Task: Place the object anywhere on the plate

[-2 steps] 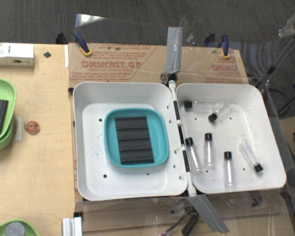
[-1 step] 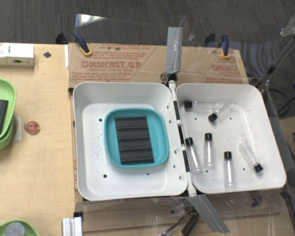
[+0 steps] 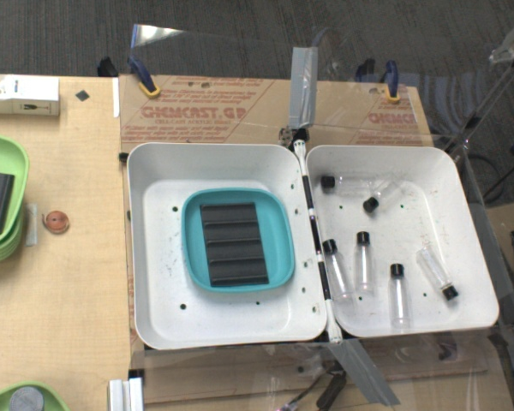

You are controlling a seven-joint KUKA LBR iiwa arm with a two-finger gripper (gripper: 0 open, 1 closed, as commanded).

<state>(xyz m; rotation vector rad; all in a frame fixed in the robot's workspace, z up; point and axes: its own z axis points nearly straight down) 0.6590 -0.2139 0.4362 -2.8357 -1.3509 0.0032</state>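
A teal plate [image 3: 193, 229] lies in the middle of the left white bin [image 3: 154, 315], and a black ridged block [image 3: 233, 245] rests on it. In the right white bin [image 3: 463, 315] lie several clear vials with black caps. One vial [image 3: 334, 268] is by the bin's left wall, another [image 3: 362, 259] is beside it, and a third [image 3: 397, 291] is nearer the front. A tilted vial [image 3: 437, 274] lies at the right. Two more black caps [image 3: 371, 202] [image 3: 327, 181] sit toward the back of this bin.
A green tray [image 3: 0, 204] holding a dark item sits at the far left of the wooden bench. Near it is a small orange disc [image 3: 56, 222]. A white box [image 3: 21, 97] lies at the back left. Clamped cardboard [image 3: 206, 110] lies behind the bins.
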